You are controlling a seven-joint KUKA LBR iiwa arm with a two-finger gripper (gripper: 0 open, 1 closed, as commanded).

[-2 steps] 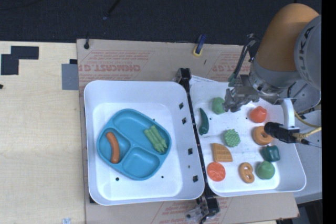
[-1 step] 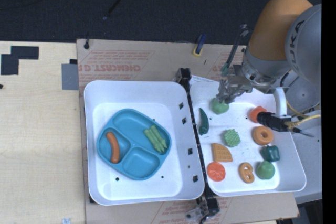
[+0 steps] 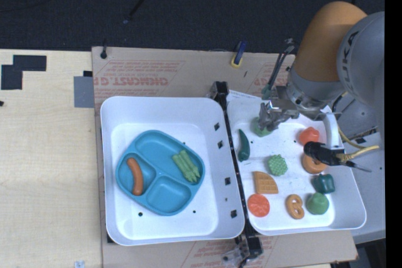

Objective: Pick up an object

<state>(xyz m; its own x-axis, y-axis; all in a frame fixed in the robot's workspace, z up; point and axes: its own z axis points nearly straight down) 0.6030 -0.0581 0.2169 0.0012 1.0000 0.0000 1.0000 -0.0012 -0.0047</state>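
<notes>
A: Where is the gripper at this moment?

B: Upper part of the right bin, right of the frame's centre. It hangs from the grey arm with the orange band, and its tips sit low over a small pale green object near the bin's upper left corner.

A: Are the fingers clamped on that piece?

B: I cannot tell. The wrist body covers them from this high slanted angle, so whether they stand apart or together is hidden. Nothing shows between them, so I would not call it held.

A: What else could it pick?

B: Plenty, all scattered loose in the right bin: a dark green pod by the divider, a bumpy green ball, a waffle wedge, a red tomato at the lower left, a pretzel, a green pepper, and an orange fruit toward the right.

A: And the left bin?

B: It carries a blue divided tray, with a sausage in one compartment and green beans in another. They lie well apart from the gripper.

A: Why go for the corner piece?

B: My guess: it sits alone, with bare floor around it, so the fingers have room to straddle it. The nearby wall is the risk; a finger could catch on it.
</notes>
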